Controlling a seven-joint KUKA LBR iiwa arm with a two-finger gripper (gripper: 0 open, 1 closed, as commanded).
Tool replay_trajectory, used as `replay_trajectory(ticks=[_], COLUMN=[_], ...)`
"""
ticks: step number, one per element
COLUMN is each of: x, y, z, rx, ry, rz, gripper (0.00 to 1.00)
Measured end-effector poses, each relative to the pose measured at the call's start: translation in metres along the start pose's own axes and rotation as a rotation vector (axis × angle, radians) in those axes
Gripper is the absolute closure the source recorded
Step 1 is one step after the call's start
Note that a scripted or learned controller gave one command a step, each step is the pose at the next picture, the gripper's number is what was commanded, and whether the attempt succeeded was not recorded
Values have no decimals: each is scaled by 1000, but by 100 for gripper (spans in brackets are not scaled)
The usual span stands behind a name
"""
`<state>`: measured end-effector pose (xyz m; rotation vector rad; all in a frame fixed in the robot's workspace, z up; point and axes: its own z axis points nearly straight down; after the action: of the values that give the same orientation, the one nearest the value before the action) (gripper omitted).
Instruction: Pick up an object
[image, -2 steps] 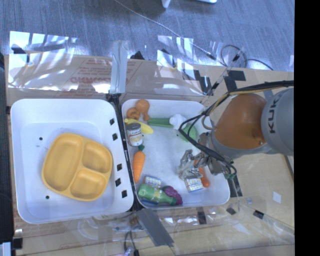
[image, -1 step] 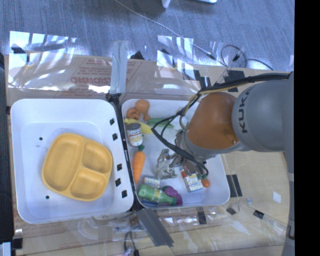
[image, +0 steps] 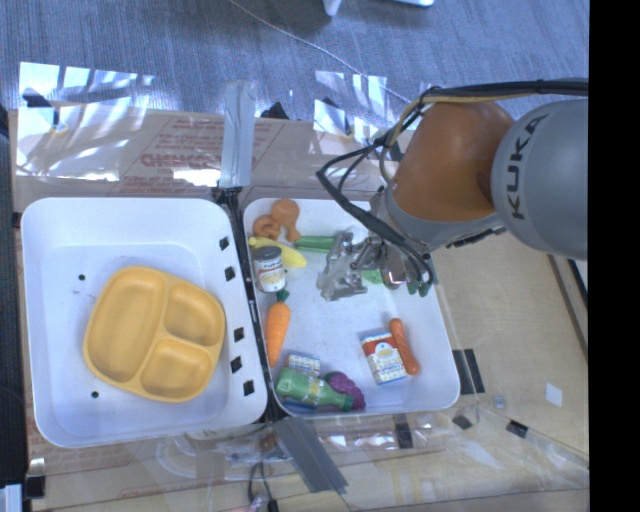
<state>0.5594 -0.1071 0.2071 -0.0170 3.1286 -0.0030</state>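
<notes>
My gripper (image: 341, 278) hangs over the middle of the right bin (image: 440, 345), its grey fingers pointing down and left. Nothing shows between the fingers. Around it lie a small jar (image: 268, 268) with a dark lid, a carrot (image: 278, 331), a yellow banana piece (image: 292, 256), a green stalk (image: 316, 242) and a brown chicken-leg toy (image: 277, 218) at the bin's far left. Nearer the front lie a small carton (image: 383, 358), a little orange carrot (image: 403, 346), a green bottle (image: 308, 389) and a purple eggplant (image: 345, 384).
The left bin (image: 60, 240) holds a yellow divided plate (image: 152, 333). A black divider strip (image: 240, 290) runs between the bins. The arm's orange band (image: 450, 160) and cables (image: 350, 180) overhang the right bin's far right corner. Cardboard and foil lie behind the bins.
</notes>
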Motion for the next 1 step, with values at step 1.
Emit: replay_trajectory(ticks=[1], x=[-23], y=[-46], z=[-81], rx=[0], ry=[5], rz=[-281], gripper=[100])
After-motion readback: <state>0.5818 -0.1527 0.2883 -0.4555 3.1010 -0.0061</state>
